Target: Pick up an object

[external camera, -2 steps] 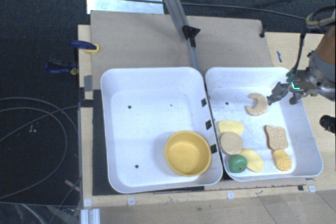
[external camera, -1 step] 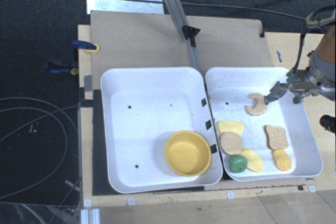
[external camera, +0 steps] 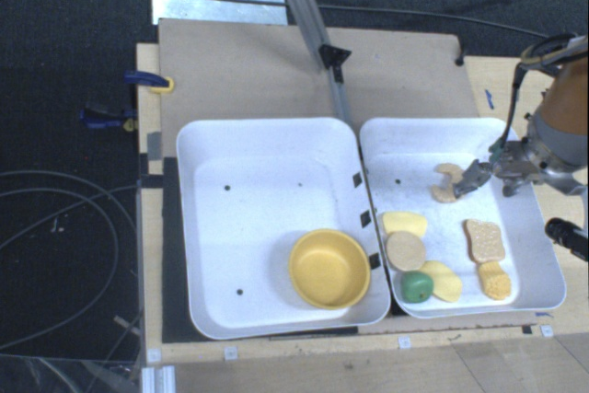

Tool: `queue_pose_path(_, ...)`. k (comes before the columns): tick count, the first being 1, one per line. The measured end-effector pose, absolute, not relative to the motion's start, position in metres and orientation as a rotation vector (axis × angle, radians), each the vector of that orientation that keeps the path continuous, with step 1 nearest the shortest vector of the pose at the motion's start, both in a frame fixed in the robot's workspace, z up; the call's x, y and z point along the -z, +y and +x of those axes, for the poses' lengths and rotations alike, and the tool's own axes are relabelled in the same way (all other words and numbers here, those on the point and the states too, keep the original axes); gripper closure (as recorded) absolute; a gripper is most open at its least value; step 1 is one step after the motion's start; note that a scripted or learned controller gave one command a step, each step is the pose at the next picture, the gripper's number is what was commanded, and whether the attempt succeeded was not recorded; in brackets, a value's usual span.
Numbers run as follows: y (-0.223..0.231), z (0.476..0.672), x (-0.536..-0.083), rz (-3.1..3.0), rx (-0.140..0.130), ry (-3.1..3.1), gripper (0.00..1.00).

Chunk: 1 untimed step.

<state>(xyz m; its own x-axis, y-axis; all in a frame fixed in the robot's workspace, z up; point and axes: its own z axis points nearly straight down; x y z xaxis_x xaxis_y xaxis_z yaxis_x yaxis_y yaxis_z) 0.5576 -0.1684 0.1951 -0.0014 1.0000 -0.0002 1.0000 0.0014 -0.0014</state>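
A: Camera view, from above at a slant. Two white bins side by side on the bench. The left bin [external camera: 230, 161] bears a yellow bowl [external camera: 329, 267] near its front right corner.

B: And the right bin [external camera: 414, 143]?

A: Toy foods — a tan curved piece [external camera: 447, 182] toward the middle, a pale yellow piece [external camera: 405, 223] and a round beige disc [external camera: 406, 249] by the left wall, a green piece [external camera: 418, 286] and a yellow wedge [external camera: 444, 282] at the front, a bread slice [external camera: 484, 240] and a small orange piece [external camera: 495, 281] to the right.

B: Where is the arm?

A: It reaches in from the right; the gripper [external camera: 475, 177] is low over the right bin, just beside the tan curved piece, apparently touching its right edge. Whether the gripper is spread or pressed together, I cannot tell.

B: Progress?

A: Early, as I judge it — the tan piece lies on the bin floor, nothing is lifted. Grasp and lift remain.
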Motion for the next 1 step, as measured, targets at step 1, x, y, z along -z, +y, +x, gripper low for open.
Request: queue_pose_path(1, -0.1595, 0.5515, -0.1422, -2.219, -0.002, -2.22, 0.0)
